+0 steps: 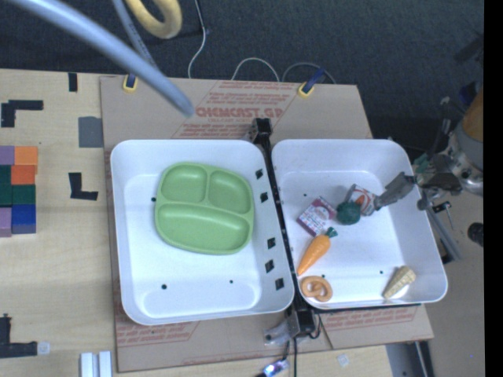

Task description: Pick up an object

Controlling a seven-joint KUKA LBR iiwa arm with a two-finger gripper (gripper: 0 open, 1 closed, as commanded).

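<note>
The right white bin [409, 234] holds several small toys. A dark green round toy [349, 211] with a red bit beside it lies near the middle, and a pink packet [316, 215] lies to its left. An orange carrot [315, 251] sits below them, a brown pretzel [317, 288] near the front wall, and a pale corn piece [399, 282] at the front right. My gripper [387, 195] reaches in over the bin's right wall, its tip just right of the green toy. Nothing is visibly held.
The left white bin [134, 273] bears a green divided plate [206, 208]. A black clip divider [267, 203] runs between the bins. Coloured blocks [19, 191] stand at the far left on the bench. A grey pole [94, 34] crosses the top left.
</note>
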